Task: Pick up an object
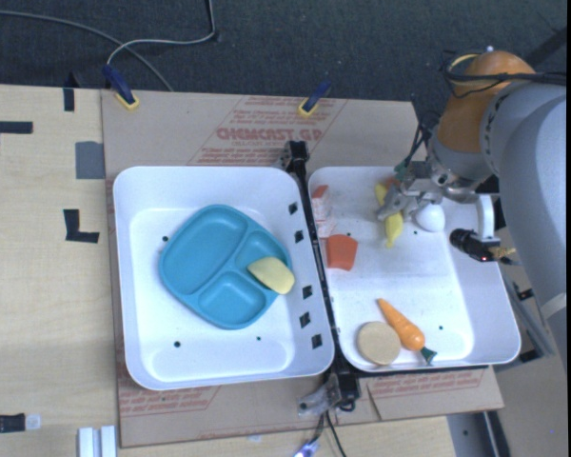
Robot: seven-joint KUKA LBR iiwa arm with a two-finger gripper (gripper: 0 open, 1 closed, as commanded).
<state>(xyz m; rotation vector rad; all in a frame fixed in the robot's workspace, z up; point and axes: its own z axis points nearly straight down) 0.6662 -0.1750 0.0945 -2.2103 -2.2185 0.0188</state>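
Two-finger gripper down in right white bin, fingers clamped around small yellow banana-shaped toy: looks light, rigid, smooth plastic, best pinched across its middle.

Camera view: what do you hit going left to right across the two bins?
blue tray → yellow piece on the tray's right side → orange block → tan disc → carrot → gripper over a yellow item, white ball beside it.
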